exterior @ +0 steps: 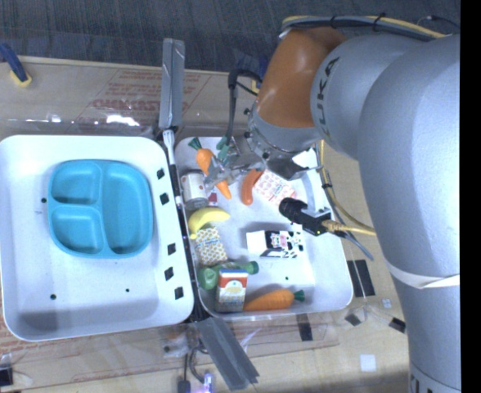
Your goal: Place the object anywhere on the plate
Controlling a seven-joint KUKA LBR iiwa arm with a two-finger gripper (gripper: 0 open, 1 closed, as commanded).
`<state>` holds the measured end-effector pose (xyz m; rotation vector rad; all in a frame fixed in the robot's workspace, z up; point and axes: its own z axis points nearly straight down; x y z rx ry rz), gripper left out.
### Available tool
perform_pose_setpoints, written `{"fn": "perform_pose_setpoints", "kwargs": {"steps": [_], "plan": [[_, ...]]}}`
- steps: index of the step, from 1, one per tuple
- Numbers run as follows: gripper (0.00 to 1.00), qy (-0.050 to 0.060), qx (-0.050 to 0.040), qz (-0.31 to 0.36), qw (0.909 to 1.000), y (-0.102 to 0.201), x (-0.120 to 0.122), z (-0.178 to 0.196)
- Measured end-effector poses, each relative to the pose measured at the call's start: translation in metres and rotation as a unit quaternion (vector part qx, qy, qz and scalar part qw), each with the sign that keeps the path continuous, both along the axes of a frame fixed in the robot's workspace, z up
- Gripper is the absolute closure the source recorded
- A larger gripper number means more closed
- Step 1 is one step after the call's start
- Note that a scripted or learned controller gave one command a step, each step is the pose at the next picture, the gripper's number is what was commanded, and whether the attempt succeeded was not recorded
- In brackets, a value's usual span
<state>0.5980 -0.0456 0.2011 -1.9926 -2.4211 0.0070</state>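
Over the right bin (332,289), the gripper (221,164) hangs among toy carrots (finger spread impossible to tell); the blue plate (101,207) lies in the left bin (28,297).

The arm (388,97) carries dark letters up its grey casing at about one o'clock; they look like "KUKA", cut off by the orange band. Faint red print runs across the bench board (134,88) at eleven o'clock, too washed out to read.
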Motion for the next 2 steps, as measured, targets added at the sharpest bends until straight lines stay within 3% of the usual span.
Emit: {"fn": "perform_pose_setpoints", "kwargs": {"steps": [1,2], "plan": [[1.00,0.001,-0.0009,-0.016,0.9999,0.0728,-0.0185,-0.0130],[0.00,0.001,-0.0009,-0.016,0.9999,0.0726,-0.0184,-0.0129]]}}
